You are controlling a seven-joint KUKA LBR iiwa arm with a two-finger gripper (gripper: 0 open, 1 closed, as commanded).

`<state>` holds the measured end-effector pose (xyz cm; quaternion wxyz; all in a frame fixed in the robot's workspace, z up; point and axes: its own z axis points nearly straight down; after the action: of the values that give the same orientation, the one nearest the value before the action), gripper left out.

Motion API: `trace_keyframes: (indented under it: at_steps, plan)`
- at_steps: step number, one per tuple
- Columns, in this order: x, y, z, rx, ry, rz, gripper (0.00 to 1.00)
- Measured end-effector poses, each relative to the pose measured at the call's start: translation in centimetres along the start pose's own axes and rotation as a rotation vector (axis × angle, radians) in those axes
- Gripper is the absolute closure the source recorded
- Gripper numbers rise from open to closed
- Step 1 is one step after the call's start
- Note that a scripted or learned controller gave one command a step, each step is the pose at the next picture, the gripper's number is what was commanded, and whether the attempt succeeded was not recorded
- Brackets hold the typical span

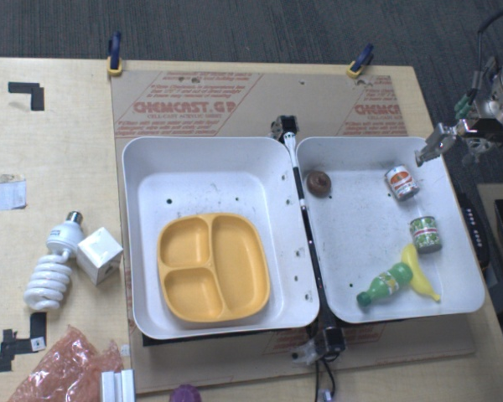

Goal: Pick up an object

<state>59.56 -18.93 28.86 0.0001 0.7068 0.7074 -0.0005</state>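
The right bin (360,224) holds several small things. A brown chocolate doughnut (319,182) lies near its back left corner. A red and white can (401,182) lies on its side at the back right, with a green can (425,234) in front of it. A green bottle (385,284) and a yellow banana (420,275) lie together at the front right. My gripper (436,146) hangs over the bin's back right rim, up and to the right of the red and white can, with nothing visibly in it.
The left bin (142,182) holds a yellow divided plate (212,267). On the bench to the left lie a spiral light bulb (52,266), a white cube (100,255) and a red mesh bag (63,367). Clamps (114,54) hold the cardboard at the back.
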Motion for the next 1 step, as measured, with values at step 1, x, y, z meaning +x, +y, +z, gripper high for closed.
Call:
trace_keyframes:
  at_steps: [1]
  plan:
    - [-3.3, 1.27, 14.37, -0.001, 0.0, 0.001, 0.0]
